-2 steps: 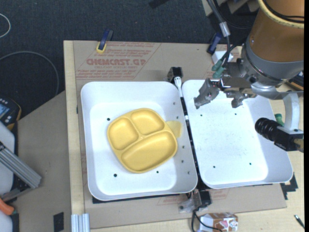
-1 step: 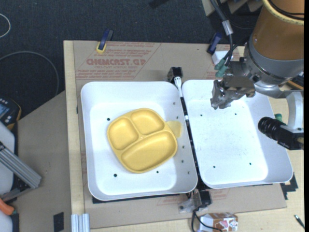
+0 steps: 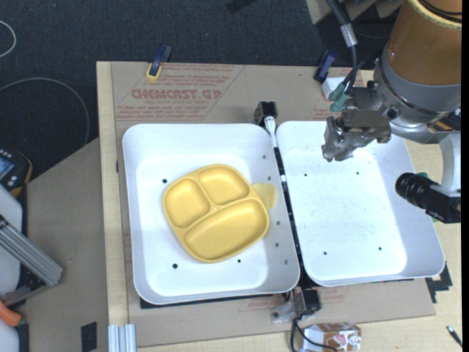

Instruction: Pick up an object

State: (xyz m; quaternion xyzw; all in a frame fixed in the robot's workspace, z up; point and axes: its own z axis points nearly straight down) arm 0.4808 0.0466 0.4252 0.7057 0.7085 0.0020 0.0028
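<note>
From my seat I see the table (image 3: 110, 196) carrying two shallow white bins side by side. The left bin (image 3: 143, 262) fills the centre-left of the frame, and the right bin (image 3: 366, 262) sits just beside it at centre-right, the two meeting along a dark seam.

The thing to pick is a yellow divided plate (image 3: 215, 213), lying flat in the middle of the left bin. It has three compartments: two smaller ones toward the top and one long one along the lower side. It sits turned at a slant to the bin's walls. A small pale yellow piece (image 3: 264, 194) lies touching the plate's right edge, near the bin's right wall.

The arm (image 3: 429, 46) comes in from the upper right of the frame, its orange band prominent above the grey wrist. The gripper (image 3: 337, 151) hangs over the upper left part of the right bin, well apart from the plate. I see nothing between its fingers, but they read as one dark mass against the white, so I cannot tell whether they are open or closed.

A black clamp (image 3: 265, 113) sits at the top of the seam between the bins, and a blue and yellow clip (image 3: 157, 63) rests on the table's upper left edge.
</note>
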